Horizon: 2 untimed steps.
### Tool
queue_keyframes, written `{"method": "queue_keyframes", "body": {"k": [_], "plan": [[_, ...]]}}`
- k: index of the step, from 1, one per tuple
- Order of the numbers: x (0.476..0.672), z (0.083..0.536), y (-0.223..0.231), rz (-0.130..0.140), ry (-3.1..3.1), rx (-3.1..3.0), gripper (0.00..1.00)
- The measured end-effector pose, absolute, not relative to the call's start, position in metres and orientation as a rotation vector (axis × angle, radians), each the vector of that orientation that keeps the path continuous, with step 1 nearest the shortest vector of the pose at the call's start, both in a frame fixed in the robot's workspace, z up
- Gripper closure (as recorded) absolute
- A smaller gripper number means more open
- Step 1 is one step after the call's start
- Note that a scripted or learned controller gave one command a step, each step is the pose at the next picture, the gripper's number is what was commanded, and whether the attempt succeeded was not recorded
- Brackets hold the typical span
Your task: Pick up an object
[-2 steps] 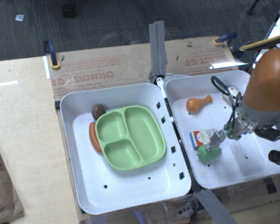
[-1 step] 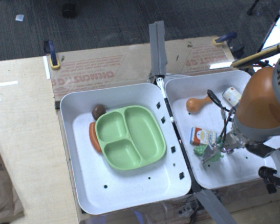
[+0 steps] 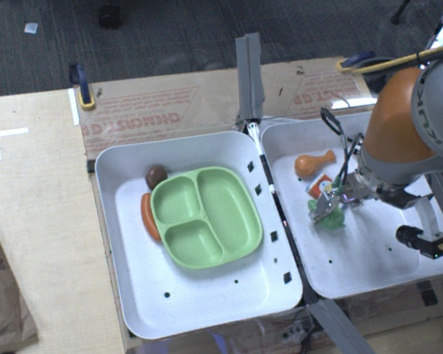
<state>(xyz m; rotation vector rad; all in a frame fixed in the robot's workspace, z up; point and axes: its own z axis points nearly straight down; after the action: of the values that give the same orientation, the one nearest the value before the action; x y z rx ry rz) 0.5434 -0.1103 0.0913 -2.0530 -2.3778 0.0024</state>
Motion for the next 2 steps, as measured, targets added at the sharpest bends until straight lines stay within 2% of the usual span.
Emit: {"method": "queue_keyframes", "body": {"k": [1,2], "plan": [[0.498,0.091,-0.097,0.003,-2.377,-2.051,0.0],[0.542,0.091,-0.099,0.003,-2.336,-2.1,0.0]]}}
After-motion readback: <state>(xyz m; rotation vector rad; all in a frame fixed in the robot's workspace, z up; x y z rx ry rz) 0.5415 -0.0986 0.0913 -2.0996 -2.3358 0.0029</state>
